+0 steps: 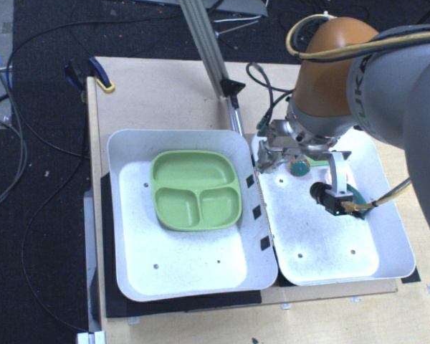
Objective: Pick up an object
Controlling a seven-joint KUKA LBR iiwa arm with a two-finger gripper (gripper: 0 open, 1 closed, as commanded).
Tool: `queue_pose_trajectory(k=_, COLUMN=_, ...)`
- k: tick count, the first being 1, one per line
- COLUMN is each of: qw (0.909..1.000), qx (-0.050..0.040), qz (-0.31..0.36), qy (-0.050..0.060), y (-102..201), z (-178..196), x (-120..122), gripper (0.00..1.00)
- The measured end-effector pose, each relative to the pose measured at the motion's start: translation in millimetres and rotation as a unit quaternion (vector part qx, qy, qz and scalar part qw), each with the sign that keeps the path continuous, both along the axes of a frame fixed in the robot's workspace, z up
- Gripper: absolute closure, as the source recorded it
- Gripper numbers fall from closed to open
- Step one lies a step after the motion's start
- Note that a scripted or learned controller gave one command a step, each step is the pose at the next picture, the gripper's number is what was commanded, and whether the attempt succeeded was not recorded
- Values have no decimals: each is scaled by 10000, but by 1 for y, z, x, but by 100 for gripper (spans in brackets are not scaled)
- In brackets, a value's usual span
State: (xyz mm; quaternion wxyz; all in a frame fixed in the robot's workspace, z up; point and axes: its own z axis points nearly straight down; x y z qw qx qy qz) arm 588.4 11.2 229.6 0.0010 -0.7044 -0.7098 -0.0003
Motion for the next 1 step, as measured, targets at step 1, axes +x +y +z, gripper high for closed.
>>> queue_pose_trajectory(k=1, qw=10000, qx=4, qz=8, qy=4, y=56, z=9, x=-21, gripper=100)
